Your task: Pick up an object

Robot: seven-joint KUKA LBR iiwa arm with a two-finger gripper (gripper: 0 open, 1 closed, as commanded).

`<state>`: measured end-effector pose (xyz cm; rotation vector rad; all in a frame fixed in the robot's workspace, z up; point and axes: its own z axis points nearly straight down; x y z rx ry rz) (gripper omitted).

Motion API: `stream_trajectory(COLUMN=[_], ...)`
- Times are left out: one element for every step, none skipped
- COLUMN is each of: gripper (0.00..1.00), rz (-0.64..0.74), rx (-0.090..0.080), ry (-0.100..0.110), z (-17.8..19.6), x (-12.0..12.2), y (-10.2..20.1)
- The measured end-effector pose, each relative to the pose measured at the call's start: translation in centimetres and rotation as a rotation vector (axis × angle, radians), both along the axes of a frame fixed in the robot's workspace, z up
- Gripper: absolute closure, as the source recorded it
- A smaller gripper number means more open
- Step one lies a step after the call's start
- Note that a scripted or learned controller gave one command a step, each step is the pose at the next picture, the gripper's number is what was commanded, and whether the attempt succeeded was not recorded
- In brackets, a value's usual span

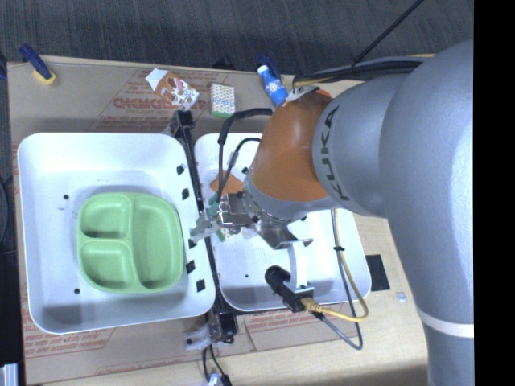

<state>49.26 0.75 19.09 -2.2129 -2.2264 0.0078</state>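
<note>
Two shallow white bins sit side by side on a cardboard-covered bench (121,107), seen from above at a slant. The left bin (40,215) holds a pale green divided plate (130,242) with three compartments, lying flat near the bin's middle. The right bin (338,284) is largely covered by the robot arm (386,151), which reaches in from the right — a thick grey body with an orange band (290,155) just above the wrist.

The gripper (216,219) hangs low over the left part of the right bin, close to the black divider between the two bins. Its tip is a small cluster of metal and cable, too cluttered to tell how the hand stands or whether it carries anything. A small orange object (227,183) peeks out in the right bin just above the gripper, partly hidden by the wrist.

Beyond the bins, a crumpled snack wrapper (173,91) and a small patterned packet (222,99) lie on the bench. A yellow cable (342,314) curls past the right bin's near edge.
</note>
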Motion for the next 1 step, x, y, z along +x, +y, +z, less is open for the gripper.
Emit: stream_trajectory(gripper=[0.00], rz=[0.001], rx=[0.002], ry=[-0.006], z=[11.65], x=[-1.54], y=[3.16])
